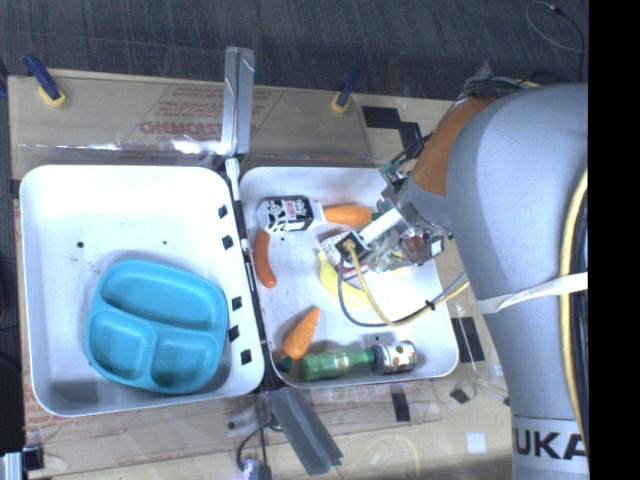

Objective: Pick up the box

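Observation:
The box (287, 212) is small, white with dark print, and lies near the back left corner of the right bin (440, 353). My gripper (408, 244) hangs over the right half of that bin, to the right of the box and apart from it. An orange carrot (347, 214) lies between the box and the gripper. A yellow curved piece (340, 280) sits just under the gripper's left side, partly hidden by the wrist and cable.
Also in the right bin are an orange sausage-like piece (263, 259), a second carrot (300, 332), a green bottle (338, 363) and a small can (400, 356) along the front wall. The left bin (50, 208) holds a blue divided plate (155, 323).

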You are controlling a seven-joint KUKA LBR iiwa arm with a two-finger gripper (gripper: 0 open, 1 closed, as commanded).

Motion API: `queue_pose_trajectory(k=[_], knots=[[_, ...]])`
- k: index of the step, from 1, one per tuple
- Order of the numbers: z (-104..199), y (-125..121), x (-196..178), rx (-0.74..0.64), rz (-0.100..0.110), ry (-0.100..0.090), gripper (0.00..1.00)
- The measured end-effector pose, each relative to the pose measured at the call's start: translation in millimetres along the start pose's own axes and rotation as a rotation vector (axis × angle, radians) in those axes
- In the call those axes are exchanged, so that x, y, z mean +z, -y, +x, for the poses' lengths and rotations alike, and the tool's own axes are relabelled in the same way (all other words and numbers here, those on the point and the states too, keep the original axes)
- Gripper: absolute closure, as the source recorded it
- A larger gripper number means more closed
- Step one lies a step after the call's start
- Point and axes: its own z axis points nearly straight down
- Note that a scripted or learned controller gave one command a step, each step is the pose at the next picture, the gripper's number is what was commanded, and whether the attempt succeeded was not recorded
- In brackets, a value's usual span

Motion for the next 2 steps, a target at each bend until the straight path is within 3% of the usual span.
queue_pose_trajectory(k=[1, 2], knots=[[49, -15, -1, 0.157, -0.006, 0.001, 1.0], [56, 38, 0, 0.157, -0.007, 0.001, 1.0]])
